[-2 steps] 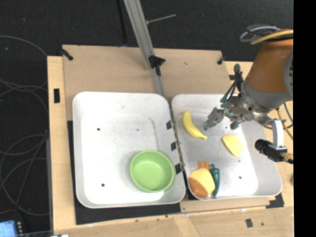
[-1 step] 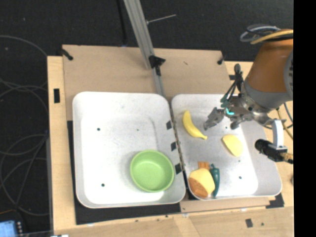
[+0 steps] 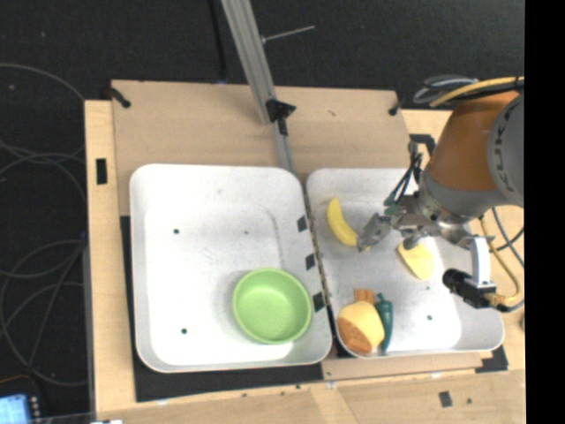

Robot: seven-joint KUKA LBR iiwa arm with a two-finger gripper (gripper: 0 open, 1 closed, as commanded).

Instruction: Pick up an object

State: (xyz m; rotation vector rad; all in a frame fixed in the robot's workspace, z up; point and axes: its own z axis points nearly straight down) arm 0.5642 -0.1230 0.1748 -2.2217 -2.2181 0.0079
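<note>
Gripper [image 3: 371, 234] hangs low over the right bin [image 3: 441, 329], its tip just beside the banana [image 3: 341, 223], though whether it is wide or closed is too small and dark to tell. Much of the arm [image 3: 472, 153] is cut off at the frame edge, and it hides part of a pale yellow piece [image 3: 418, 261] lying in that bin, beyond the banana. Nearer the bin's front corner sits an orange fruit [image 3: 360, 327]; the left bin [image 3: 212, 210] holds a green bowl [image 3: 271, 305], both bins resting on a tan bench [image 3: 194, 122] above dark floor.
</note>
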